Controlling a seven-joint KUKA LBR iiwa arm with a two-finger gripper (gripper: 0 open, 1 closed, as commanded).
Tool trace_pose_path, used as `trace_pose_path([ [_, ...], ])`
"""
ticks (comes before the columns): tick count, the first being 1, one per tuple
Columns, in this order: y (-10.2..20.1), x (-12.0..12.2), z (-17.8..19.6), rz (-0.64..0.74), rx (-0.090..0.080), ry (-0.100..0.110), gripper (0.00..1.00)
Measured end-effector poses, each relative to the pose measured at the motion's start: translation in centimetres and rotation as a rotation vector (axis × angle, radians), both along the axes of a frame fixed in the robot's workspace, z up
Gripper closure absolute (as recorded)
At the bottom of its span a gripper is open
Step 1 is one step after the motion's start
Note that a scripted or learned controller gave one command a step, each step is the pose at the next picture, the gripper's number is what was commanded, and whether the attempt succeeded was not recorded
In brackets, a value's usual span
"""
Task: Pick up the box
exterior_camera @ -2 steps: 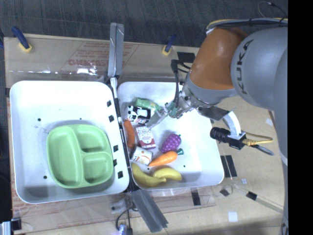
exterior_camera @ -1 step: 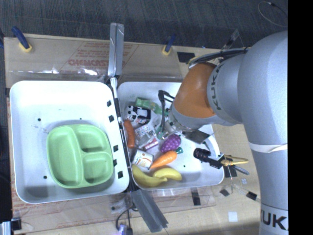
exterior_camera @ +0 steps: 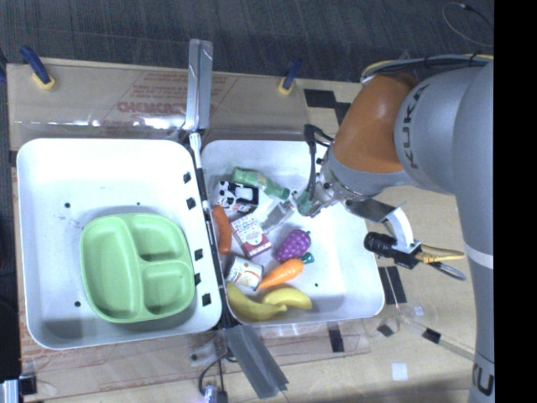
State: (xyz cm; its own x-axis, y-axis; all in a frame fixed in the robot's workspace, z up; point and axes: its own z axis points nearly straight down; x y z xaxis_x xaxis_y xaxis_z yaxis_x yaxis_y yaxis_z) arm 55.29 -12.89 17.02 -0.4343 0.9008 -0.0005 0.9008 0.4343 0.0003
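Observation:
A small red-and-white box (exterior_camera: 252, 236) lies near the middle of the right bin (exterior_camera: 357, 285), between an orange sausage-like piece (exterior_camera: 223, 230) and purple grapes (exterior_camera: 293, 244). A black-and-white carton (exterior_camera: 237, 196) lies further back, and a small orange-and-white box (exterior_camera: 244, 272) sits in front by the banana. My gripper (exterior_camera: 282, 213) hangs low over the bin, just right of and behind the red-and-white box, close to its upper right corner. Nothing is visibly held.
The right bin also holds a green bottle (exterior_camera: 258, 180), a carrot (exterior_camera: 281, 272) and a banana (exterior_camera: 262, 303). A green divided tray (exterior_camera: 138, 266) lies in the left bin (exterior_camera: 50, 166). The arm's orange wrist (exterior_camera: 377, 133) looms over the right bin's far right corner.

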Motion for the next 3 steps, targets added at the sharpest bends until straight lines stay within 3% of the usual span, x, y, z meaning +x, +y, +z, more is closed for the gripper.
trace_pose_path([
  [1, 0.3, -4.4, -7.8, 0.202, -0.005, -0.003, 0.00],
  [2, 1.2, 2.2, -7.8, -0.060, 0.001, 0.001, 0.00],
  [3, 0.6, 3.4, -7.7, 0.071, -0.001, -0.003, 0.00],
])
